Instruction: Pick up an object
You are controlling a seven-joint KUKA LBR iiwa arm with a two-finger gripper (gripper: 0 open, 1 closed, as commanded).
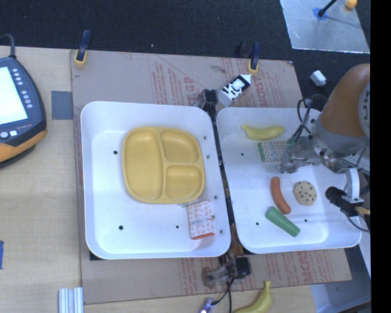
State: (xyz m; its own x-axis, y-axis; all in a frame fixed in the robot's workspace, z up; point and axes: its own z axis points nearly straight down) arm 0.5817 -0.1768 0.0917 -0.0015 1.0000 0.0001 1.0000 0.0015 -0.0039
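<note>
I see the green-white packet (272, 151) in the right bin (247, 233), below the banana (262, 132); nothing is lifted yet. My gripper (292, 160) is low just beside the packet, but I cannot tell its opening. The grasp remains.

Pale wooden table (32, 214), with a brown cardboard sheet (150, 77) printed with red lettering clamped along its far edge by two blue-and-yellow clamps (82, 47). On the sheet, side by side and nearly touching, left bin (98, 175) and right bin (313, 240), with a black-and-white item (235, 87) just beyond the gap between them. Left on the bare wood, an orange-rimmed pendant (10, 113) with a lit screen; near the front edge, a banana (259, 300) and a small metal piece (70, 298).
</note>
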